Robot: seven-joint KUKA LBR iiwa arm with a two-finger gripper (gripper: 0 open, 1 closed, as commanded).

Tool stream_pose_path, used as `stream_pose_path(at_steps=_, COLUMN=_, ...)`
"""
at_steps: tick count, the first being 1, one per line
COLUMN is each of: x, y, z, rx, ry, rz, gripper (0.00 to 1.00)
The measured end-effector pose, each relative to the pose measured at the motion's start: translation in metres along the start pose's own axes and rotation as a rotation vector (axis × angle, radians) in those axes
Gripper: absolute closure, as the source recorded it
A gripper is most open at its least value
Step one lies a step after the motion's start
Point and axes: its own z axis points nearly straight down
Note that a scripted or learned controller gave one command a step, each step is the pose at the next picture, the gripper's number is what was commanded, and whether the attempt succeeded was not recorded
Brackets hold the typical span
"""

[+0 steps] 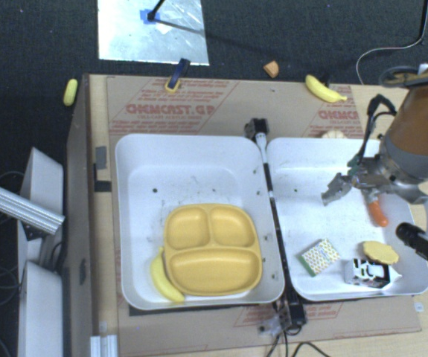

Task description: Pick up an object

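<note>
Camera view shows the gripper (338,188) with fingers spread and holding nothing above the right bin (303,162), so closing here may miss the orange carrot-like object (378,213) lying beside it.

The right bin (295,162) is keeping most of its floor bare: the whole back part and the left side are lying open. Things are crowding its front right corner: a patterned card (319,256), a yellow disc (380,252) and a black-and-white box (367,271). An orange stick (378,214) is lying near the right wall. The arm (422,136) is hanging over that right side, blocking the way there.

In the left bin (135,199), a yellow tray (212,248) is filling the front half, with a banana (164,280) touching its left front edge. The back half is lying open.
</note>
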Motion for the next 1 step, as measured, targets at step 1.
stream_pose_path(at_steps=1, x=-0.0584, y=-0.0274, z=-0.0770, rx=-0.004, ry=-0.003, rz=0.002, gripper=0.00)
